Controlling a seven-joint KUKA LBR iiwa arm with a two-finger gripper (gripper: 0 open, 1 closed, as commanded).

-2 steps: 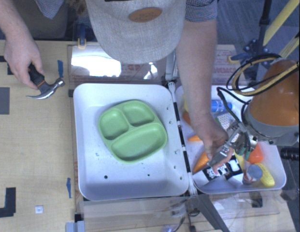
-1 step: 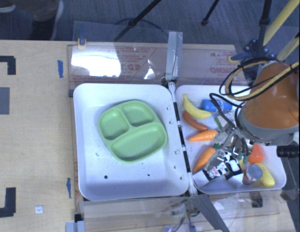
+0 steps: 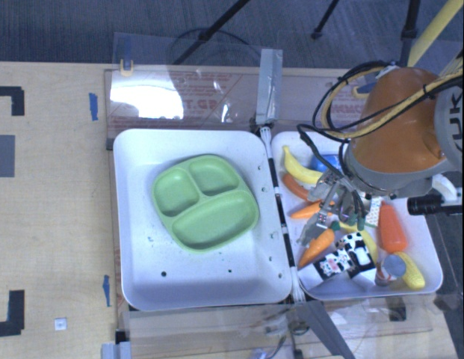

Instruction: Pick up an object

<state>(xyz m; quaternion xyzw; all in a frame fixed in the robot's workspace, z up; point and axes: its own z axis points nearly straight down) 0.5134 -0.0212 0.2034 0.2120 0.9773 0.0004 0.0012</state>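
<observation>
Now low over the right bin [image 3: 433,279] | my gripper [image 3: 338,204] sits among crowded toys, grip state I cannot tell | carrot [image 3: 315,247] just below, banana [image 3: 300,167] above | risk: tight clutter makes me nudge neighbours, close on nothing

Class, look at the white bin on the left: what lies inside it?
Inside the left bin lies a green divided plate, its three sections bare, with a few dark specks beside it on the bin floor. What is beneath the plate is hidden.
</observation>
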